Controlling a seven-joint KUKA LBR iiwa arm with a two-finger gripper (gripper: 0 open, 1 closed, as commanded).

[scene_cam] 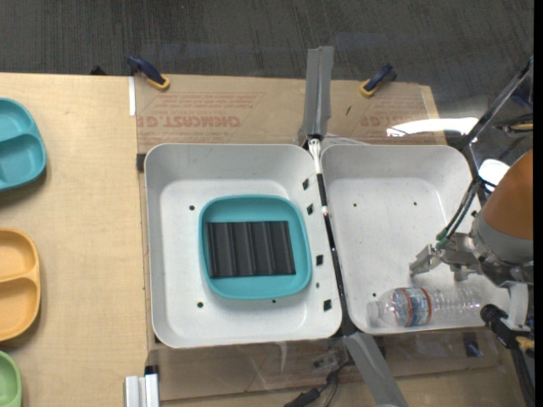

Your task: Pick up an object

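The gripper (434, 259) is seen low over the right bin (382, 185); whether it is apart or together cannot be told. A clear plastic bottle (424, 306) is found lying on its side just below it, near the bin's front wall. Well to the left, a teal tray (254, 291) is seated in the left bin (170, 227).

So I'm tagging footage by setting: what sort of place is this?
Likely a robotics lab bench: two white bins set side by side, cardboard clamped under them, and a robot arm reaching over a plastic bottle.
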